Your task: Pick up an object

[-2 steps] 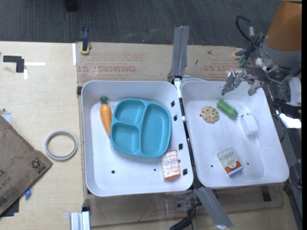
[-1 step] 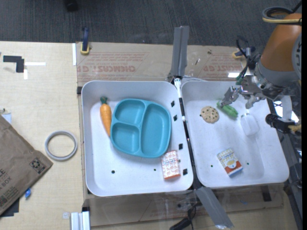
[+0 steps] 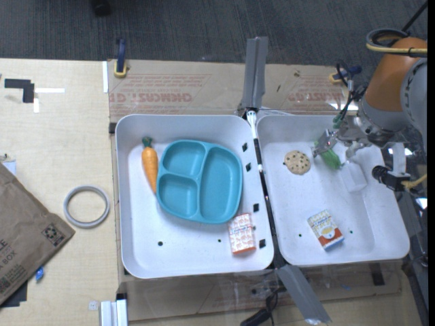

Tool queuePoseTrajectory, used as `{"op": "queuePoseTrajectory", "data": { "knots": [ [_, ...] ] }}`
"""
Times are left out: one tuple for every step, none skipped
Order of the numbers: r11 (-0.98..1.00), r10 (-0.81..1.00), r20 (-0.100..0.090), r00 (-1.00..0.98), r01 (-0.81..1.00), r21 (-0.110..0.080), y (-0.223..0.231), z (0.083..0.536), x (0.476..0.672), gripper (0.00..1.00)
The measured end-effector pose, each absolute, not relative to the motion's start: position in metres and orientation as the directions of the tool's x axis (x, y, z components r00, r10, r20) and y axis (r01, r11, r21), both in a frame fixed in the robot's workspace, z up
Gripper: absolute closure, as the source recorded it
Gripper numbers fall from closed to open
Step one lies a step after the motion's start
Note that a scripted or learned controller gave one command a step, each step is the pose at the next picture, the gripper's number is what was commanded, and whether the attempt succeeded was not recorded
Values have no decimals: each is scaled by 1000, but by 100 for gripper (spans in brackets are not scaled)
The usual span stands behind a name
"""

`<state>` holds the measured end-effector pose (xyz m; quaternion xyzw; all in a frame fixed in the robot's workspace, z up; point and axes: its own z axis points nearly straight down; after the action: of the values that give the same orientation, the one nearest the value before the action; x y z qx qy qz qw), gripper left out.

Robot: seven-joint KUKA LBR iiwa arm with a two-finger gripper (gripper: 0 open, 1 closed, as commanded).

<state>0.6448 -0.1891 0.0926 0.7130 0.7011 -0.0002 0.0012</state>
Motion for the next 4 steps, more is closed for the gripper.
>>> {"op": "queuePoseTrajectory", "data": {
  "knots": [
    [-17, 1000, -3, 17, 1000, 3, -190, 102, 645, 100],
    [137, 991, -1, -137, 991, -1, -104, 205, 599, 100],
    [181, 984, -1, -181, 984, -1, -119, 180, 619, 100],
    [132, 991, 0, -132, 991, -3, -100, 152, 605, 100]
  ]
}}
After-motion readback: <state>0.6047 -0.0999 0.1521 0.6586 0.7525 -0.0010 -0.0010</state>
